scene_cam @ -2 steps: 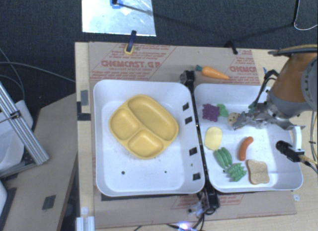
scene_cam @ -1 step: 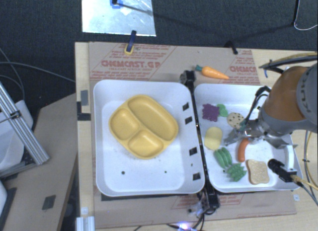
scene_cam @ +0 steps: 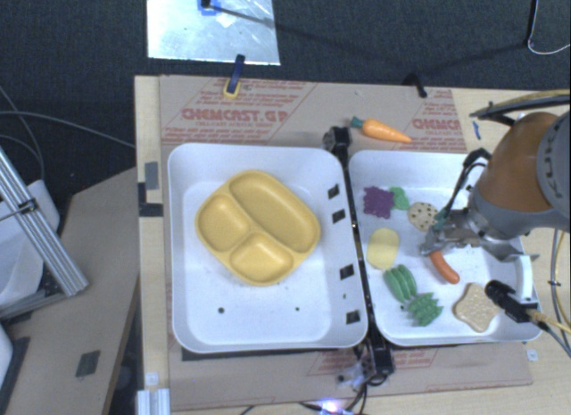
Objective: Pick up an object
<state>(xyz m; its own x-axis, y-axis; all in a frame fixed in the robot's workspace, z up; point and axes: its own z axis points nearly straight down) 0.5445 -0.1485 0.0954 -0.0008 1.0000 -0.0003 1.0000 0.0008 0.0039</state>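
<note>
Two metal fingers of the gripper (scene_cam: 439, 245) set low in the right white bin (scene_cam: 513, 333), tips apart by a small gap just above the left end of a small orange toy carrot (scene_cam: 444, 267); nothing clamped between them, carrot lying flat on the bin floor at a slant. Likely lined up for a grasp on that carrot, wrist tilted in from the right for that reason. Just left of the tips, a round speckled tan cookie (scene_cam: 421, 216); further left, a purple toy grape bunch (scene_cam: 378, 200) with a small green leaf piece (scene_cam: 400, 197) beside it. Nearer and left, a pale yellow rounded block (scene_cam: 384, 247), then a green pea pod (scene_cam: 401, 281) and a spiky green vegetable toy (scene_cam: 424, 309). Near right, a tan bread slice toy (scene_cam: 475, 307), well clear of the fingers. Outside, on the cardboard at the far rim, a larger orange carrot with green top (scene_cam: 381, 129). Over in the left white bin (scene_cam: 187, 315), a yellow three-compartment plastic plate (scene_cam: 257, 226), turned at an angle, apart from all the food toys.
</note>
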